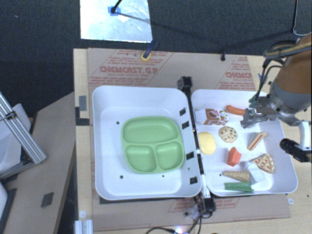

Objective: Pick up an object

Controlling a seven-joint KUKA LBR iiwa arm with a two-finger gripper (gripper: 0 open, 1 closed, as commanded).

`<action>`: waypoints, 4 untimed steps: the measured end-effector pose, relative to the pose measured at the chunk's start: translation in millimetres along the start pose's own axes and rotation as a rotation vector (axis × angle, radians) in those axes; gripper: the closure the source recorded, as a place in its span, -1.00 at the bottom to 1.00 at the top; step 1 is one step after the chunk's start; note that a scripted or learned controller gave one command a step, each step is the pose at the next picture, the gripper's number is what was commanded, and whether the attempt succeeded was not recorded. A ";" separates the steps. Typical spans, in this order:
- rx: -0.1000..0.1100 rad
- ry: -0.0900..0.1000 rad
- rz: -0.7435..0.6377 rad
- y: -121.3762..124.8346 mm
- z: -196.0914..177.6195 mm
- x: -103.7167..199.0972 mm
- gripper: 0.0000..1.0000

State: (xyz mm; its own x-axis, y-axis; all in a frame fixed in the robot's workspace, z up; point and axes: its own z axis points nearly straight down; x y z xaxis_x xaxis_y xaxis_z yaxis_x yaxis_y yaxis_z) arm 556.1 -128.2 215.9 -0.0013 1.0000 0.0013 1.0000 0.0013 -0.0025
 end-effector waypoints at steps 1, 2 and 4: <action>0.000 0.001 -0.005 -40.4 2.0 37.5 1.00; -0.001 0.000 -0.004 -66.1 -0.3 52.3 1.00; -0.006 -0.002 -0.001 -57.9 -1.5 42.0 1.00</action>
State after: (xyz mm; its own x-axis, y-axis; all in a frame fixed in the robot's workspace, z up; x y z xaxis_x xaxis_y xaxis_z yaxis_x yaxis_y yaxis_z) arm 498.2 -86.2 217.6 -0.0027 1.0000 -0.0006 1.0000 0.0027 0.0035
